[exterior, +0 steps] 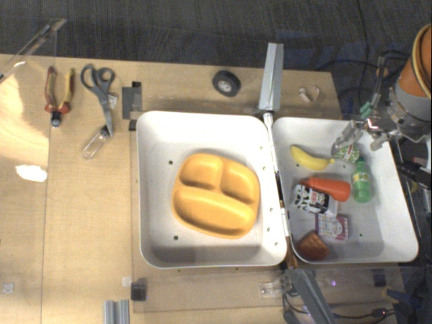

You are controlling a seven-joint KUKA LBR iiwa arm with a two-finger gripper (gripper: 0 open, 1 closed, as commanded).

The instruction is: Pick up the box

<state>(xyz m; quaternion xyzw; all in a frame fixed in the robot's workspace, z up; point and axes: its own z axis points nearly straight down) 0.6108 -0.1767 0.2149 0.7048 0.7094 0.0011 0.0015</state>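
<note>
The arm leans in from the right, its orange band near the edge, and the claw hangs over the top left part of the right bin. I cannot tell whether it is apart or together; the metal blurs into a crumpled green and white thing just under it.

The box, small, flat and pinkish, lies on the floor of the right bin toward the front, well apart from the claw. Just above it sits a black and white carton, and a brown lump rests at its lower left, close to the bin's front wall. An orange carrot lies across the middle of the bin, touching the carton's top. A green bottle stands just beside the carrot's right end. A banana lies near the back, left of the claw.

The left bin holds one big yellow moulded piece in its middle.

On the wooden surface beyond the bins lie scissors, red-handled pliers to their left, and a roll of black tape.
</note>
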